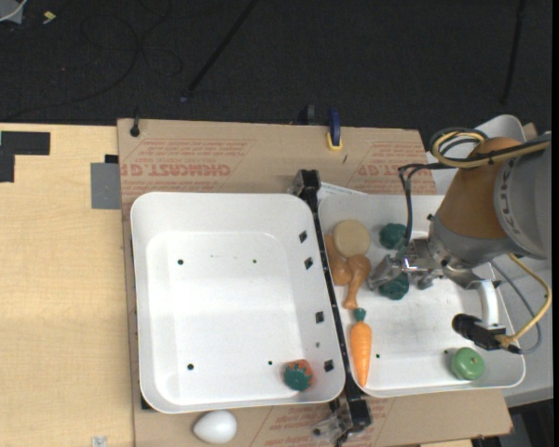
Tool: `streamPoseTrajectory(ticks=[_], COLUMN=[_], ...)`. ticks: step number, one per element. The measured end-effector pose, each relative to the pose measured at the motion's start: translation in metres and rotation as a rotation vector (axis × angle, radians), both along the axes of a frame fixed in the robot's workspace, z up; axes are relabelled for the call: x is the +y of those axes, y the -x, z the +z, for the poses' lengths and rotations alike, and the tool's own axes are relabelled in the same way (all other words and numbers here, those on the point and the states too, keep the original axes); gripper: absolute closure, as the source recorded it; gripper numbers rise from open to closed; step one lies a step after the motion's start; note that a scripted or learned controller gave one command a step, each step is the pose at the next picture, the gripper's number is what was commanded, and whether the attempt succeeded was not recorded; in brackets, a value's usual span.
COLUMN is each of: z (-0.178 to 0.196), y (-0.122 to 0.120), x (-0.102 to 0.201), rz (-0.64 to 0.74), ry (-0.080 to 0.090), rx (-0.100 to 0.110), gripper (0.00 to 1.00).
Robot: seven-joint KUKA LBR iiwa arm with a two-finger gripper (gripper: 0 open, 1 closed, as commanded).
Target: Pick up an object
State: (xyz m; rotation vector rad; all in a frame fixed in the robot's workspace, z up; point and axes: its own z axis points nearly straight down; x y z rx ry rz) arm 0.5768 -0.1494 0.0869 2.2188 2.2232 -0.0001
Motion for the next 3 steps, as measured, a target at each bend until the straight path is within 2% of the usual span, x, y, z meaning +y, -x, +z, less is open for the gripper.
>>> streamPoseTrajectory(ticks=[1, 2, 3], z=[0.000, 0.012, 0.109], y=[0.003, 0.002, -0.048], x=[0.000, -0.001, 0.053], rz=[-0.003, -0.005, 0.005], ry=[-0.002, -0.002, -0.001], rx=[0.003, 0.003, -0.008], gripper=[0.00, 1.00, 1.00])
